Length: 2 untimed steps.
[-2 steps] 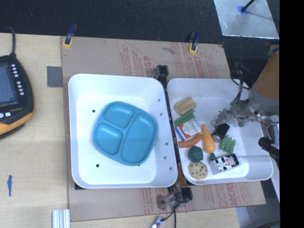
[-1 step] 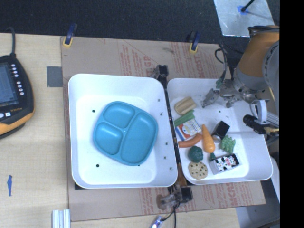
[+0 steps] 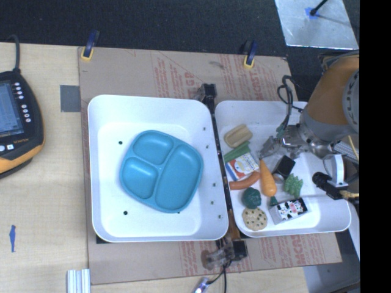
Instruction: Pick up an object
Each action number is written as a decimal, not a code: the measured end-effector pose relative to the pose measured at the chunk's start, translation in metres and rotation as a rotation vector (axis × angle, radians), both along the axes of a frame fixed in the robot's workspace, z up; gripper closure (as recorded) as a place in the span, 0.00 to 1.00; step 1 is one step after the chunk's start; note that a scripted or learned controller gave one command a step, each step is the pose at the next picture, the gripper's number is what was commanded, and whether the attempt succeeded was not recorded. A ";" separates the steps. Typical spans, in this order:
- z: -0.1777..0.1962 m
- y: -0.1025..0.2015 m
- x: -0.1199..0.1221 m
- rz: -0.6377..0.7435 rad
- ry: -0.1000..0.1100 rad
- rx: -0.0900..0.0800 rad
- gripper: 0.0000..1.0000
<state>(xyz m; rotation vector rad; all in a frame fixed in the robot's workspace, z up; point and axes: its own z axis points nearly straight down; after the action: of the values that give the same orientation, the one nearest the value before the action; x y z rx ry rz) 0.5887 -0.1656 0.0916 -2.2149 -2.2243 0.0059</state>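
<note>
Carrot (image 3: pixel 267 179) lengthwise near-vertical, tip toward far side, gripper (image 3: pixel 276 146) jaws state unclear

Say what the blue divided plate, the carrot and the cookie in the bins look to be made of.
Blue divided plate: likely moulded plastic, matte, uniform colour with soft rounded ridges.
Carrot: probably toy plastic or rubber, smooth even orange.
Cookie: apparently a toy replica, tan with dark dots; material uncertain.

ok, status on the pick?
Gripper low over right bin, nothing seen held. Carrot and black block just below it. Toys crowded close; blue plate alone in left bin.
</note>
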 end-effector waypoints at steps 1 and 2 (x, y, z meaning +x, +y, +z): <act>0.000 0.073 -0.068 0.002 0.000 0.001 0.00; 0.000 0.065 -0.060 0.001 -0.002 0.000 0.00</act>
<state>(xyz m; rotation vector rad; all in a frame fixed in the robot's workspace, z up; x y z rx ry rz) 0.5286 -0.1003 0.0916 -2.2151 -2.2265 0.0041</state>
